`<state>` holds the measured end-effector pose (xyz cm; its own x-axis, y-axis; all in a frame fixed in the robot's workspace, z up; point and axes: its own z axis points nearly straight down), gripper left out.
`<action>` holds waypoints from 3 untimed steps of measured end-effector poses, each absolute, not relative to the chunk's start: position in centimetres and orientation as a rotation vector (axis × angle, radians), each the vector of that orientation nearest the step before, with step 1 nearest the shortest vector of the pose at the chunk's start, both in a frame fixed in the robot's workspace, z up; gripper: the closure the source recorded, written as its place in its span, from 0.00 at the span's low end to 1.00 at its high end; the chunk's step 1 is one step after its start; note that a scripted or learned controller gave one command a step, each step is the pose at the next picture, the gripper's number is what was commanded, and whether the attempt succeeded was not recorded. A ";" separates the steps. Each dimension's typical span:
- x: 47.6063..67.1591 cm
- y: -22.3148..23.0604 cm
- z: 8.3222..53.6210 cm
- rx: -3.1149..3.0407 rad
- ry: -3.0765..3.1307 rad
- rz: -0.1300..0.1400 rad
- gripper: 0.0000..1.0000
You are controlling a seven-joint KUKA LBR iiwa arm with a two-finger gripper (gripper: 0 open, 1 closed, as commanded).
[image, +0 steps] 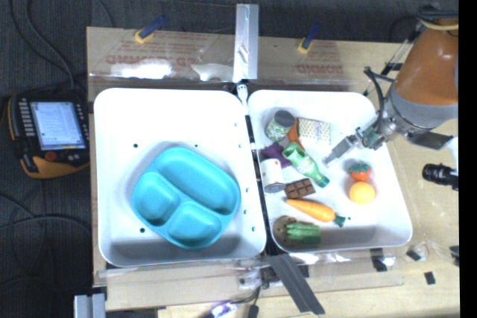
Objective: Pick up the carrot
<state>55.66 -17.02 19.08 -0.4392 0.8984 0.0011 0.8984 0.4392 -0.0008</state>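
The orange carrot with a green stem end lies flat in the right bin, near its front, pointing left to right. The gripper hovers over the middle of that bin, above and to the right of the carrot and clearly apart from it. It sits beside the green bottle, and I see nothing held in it. The grey arm with its orange band reaches in from the right.
Crowded around the carrot are a chocolate bar, a yellow-orange fruit, a tomato, a green vegetable, a can and a white packet. A blue divided plate lies in the left bin.
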 end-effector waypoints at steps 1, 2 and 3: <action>56.7 -18.3 11.8 -1.898 -2.499 0.000 0.00; 58.4 -19.3 10.9 -1.718 -2.631 0.003 0.00; 52.4 -17.4 15.7 -1.795 -2.575 0.000 0.00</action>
<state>52.36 -17.45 15.72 -0.3460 0.9382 0.0025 0.9382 0.3460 -0.0017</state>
